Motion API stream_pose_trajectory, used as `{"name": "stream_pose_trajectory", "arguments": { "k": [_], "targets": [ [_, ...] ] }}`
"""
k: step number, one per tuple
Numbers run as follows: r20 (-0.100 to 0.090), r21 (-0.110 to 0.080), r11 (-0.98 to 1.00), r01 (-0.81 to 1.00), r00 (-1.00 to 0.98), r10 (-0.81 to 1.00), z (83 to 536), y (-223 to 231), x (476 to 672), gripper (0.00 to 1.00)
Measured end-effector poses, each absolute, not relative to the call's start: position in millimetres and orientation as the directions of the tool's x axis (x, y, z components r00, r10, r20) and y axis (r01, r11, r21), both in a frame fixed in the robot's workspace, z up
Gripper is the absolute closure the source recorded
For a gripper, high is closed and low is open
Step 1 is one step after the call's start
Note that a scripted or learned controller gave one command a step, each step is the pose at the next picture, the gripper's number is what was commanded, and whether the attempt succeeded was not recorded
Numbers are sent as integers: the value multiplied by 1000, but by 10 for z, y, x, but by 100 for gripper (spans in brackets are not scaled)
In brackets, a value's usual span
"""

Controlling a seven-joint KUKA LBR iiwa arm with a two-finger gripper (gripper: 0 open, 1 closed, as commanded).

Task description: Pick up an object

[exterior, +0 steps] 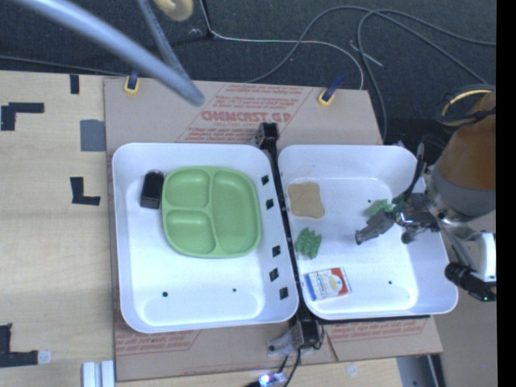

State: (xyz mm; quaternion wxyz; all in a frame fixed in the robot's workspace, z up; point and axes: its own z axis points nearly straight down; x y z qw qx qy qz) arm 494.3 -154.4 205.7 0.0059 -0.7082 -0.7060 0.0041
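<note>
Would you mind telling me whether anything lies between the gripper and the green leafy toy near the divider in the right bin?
Nothing visible does. The gripper sits over the right bin, and bare white floor runs from it to the green leafy toy. The tan piece and the small carton lie off that line.

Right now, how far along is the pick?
Nothing looks lifted yet. The end effector is low in the right bin, next to a green piece. The tan pad, green toy and card lie untouched. Grasp and lift remain.

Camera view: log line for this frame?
end effector: over right white bin | near: small green object | grasp: unconfirmed | left bin: green divided plastic plate
</note>
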Motion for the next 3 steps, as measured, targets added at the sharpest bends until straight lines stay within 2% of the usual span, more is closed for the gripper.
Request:
{"name": "stream_pose_trajectory", "arguments": {
  "k": [1,3],
  "targets": [
    [0,-2,1,1000,-1,1000,2117,-1541,4972,0],
    [1,-6,0,1000,0,1000,1044,-1592,4873,0]
  ]
}}
